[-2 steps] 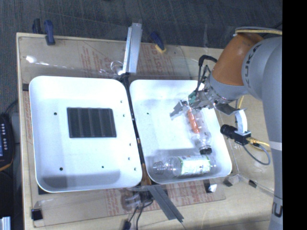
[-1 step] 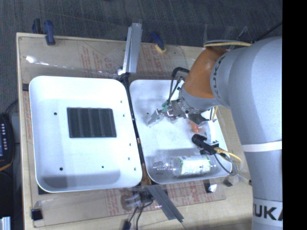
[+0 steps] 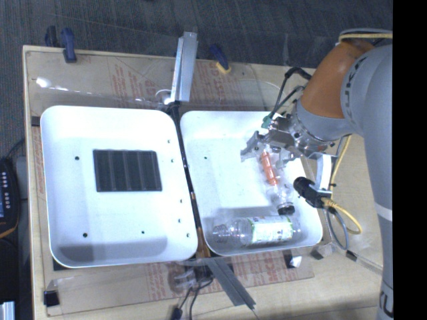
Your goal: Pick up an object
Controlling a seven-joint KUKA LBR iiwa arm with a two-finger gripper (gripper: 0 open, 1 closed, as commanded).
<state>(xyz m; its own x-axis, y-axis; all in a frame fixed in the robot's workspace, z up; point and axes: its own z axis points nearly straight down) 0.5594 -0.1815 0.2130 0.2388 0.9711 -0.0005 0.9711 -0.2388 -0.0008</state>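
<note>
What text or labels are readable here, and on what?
None can be quoted.
Red printing on the bench board: repeated marks around both bins, too small and blurred to read.
Label on the plastic bottle in the right bin: white with a green edge, any text illegible.
Orange-and-clear object under the gripper: no text legible.

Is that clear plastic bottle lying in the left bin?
No, the clear plastic bottle lies on its side along the near wall of the right bin, not in the left bin.
</note>
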